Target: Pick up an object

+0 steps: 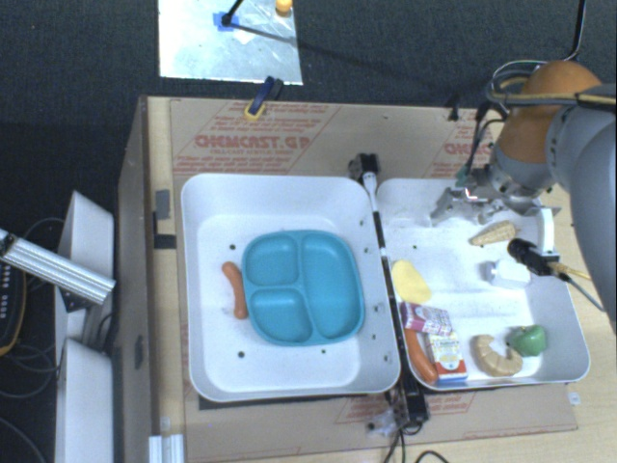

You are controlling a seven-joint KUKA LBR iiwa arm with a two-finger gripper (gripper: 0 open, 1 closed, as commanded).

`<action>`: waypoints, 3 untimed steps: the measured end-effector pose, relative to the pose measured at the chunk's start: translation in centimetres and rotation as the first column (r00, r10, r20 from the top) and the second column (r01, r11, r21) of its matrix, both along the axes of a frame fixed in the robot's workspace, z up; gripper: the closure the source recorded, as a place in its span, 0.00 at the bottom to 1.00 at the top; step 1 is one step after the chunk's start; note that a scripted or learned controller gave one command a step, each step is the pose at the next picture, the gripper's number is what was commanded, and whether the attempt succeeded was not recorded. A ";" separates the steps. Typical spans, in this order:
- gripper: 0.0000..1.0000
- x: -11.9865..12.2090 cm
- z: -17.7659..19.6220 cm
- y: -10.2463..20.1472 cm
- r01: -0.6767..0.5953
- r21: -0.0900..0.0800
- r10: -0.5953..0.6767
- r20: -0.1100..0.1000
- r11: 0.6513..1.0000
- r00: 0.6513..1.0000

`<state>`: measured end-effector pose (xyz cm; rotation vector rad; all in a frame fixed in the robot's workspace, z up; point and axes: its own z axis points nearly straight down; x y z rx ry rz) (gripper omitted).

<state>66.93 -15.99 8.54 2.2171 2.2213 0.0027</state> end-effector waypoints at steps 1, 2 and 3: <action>0.00 -2.6 -0.1 0.9 0.000 0.001 0.000 -0.001 1.000 1.000; 0.00 0.0 -0.1 -2.1 0.001 0.000 -0.001 -0.001 1.000 1.000; 0.00 0.0 5.7 -4.7 0.000 -0.001 0.000 0.002 1.000 1.000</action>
